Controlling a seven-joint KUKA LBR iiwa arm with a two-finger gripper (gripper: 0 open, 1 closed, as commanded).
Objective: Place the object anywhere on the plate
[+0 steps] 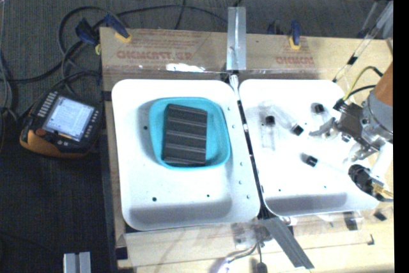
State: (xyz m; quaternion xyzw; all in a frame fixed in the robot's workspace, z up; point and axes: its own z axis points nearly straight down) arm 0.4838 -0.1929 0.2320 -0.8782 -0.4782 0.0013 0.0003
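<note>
Far left, off the worktop (192,48), a pendant (64,121) sits on the floor with its screen lit. Moving in, the left bin (128,156) carries the teal plate (220,137), and look at that: a dark ribbed block (185,134) lies flat across the middle of it, well within the rim. If that block is the object, the placing looks done already, and that is only my reading of the layout. Across the divider, the right bin (281,188) shows a few small dark bits (310,160) and some clear pieces (268,128), scattered well apart. And at the right edge, the tool (342,128) sits low over that bin's right side, near those bits, nothing visibly between its fingers; whether it is released or clenched, I cannot tell from up here. Next call: if another item is wanted, it needs a clean descent onto one small piece, then a carry left over the divider to the plate.
</note>
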